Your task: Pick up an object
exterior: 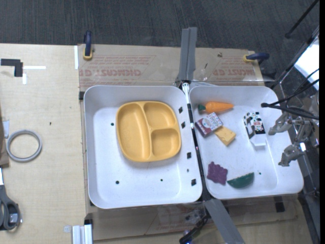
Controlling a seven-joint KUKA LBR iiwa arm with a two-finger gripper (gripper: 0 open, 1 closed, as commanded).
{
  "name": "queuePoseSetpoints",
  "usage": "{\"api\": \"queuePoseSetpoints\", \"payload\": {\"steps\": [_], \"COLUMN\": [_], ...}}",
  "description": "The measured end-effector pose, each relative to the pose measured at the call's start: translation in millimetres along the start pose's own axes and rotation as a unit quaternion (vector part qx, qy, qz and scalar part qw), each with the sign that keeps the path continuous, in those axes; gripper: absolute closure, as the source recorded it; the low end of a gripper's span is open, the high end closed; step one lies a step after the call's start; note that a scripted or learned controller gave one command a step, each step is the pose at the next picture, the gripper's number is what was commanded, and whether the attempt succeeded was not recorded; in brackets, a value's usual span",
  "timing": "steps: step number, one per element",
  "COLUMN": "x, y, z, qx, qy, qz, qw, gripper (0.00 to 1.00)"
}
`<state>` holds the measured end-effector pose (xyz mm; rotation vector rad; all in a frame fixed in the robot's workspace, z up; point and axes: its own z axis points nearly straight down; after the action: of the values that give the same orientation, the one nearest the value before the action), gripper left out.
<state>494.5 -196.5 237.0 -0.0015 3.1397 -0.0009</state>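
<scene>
The right bin [269,179] holds several small objects. An orange carrot [218,107] lies at the back, with a maroon packet [208,124] and a yellow cheese wedge [226,135] in front of it. A black-and-white item [254,126] lies further right. Purple grapes [217,173] and a green piece [240,180] lie near the front wall. My gripper [280,145] hangs over the bin's right side, to the right of the black-and-white item. Its two grey fingers [277,129] are spread apart with nothing between them.
A yellow divided plate [149,130] lies in the left bin [101,182]. A grey post [188,55] stands behind the wall shared by the bins. A tape roll [22,145] and scissors [9,212] lie on the bench at far left.
</scene>
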Motion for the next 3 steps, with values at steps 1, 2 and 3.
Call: {"api": "queuePoseSetpoints", "payload": {"steps": [1,2,3], "x": [-56,-115,-158], "y": [-1,17,35], "z": [119,129,129], "qx": [0.001,-0.002,-0.004], "qy": [-0.008,-0.013,-0.012], "qz": [0.225,0.4,0.541], "qw": [0.9743,0.9164,0.8411], "gripper": [0.0,0.0,0.0]}}
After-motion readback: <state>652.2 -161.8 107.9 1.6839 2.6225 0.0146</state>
